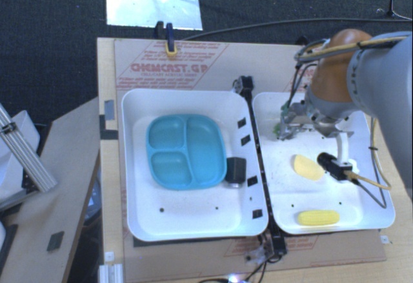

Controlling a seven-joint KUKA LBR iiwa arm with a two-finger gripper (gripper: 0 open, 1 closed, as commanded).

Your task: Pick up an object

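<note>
Desk (pixel 193 59): brown board with red lettering, carrying both bins.

Arm (pixel 371 66): grey, orange band above the wrist, reaching over the right bin.

Left bin (pixel 139 211): white, shallow, well apart from the fingers across the divider.

Right bin (pixel 371 211): white, shallow, directly beneath the fingers.

Teal divided plate (pixel 186 151): lay in the left bin, far from the fingers.

Fingers (pixel 287 126): low at the right bin's upper corner nearest the divider; whether they were released or clenched could not be told, and nothing showed between them.

Yellow corn cob (pixel 318 217): lay at the bin's front, well apart from the fingers.

Pale yellow rounded piece (pixel 308 167): lay near the fingers, toward the front.

Small dark block (pixel 236 170): beside the plate.

Risk, as judged: the fingers sat close to the bin wall, so a closure there might catch nothing or scrape the rim.
</note>
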